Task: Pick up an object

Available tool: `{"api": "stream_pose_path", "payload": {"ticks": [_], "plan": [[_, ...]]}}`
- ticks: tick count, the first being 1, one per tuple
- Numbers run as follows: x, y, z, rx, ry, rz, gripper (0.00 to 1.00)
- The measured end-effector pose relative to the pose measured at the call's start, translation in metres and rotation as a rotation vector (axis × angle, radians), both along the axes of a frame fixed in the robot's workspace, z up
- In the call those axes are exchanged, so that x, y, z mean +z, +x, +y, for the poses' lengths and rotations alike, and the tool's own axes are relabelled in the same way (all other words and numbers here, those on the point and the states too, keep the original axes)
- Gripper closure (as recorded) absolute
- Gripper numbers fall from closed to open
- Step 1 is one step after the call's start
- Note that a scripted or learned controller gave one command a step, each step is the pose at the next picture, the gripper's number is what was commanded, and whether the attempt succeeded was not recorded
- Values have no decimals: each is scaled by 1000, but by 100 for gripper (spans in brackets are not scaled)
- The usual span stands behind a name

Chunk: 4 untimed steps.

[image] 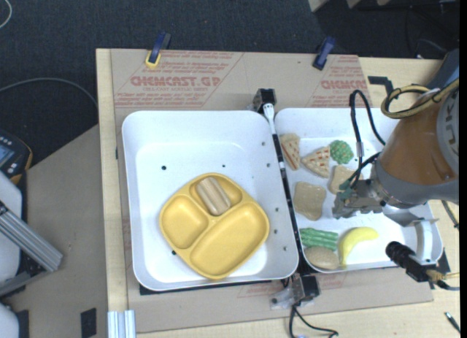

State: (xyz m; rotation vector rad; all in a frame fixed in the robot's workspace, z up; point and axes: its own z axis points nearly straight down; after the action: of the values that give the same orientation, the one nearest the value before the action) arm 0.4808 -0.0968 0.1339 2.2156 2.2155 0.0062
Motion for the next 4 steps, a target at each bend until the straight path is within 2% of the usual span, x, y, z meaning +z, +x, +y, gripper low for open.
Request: {"api": "stream_pose_path", "payload": {"ticks": [1, 2, 3, 4], "plan": [[10, 1, 0, 0, -1, -2, 100], [-51, -3, -76, -6, 2, 11, 100], [-39, -2, -71, 0, 2, 8, 100], [-50, 26, -74, 2, 1, 6, 100]]}}
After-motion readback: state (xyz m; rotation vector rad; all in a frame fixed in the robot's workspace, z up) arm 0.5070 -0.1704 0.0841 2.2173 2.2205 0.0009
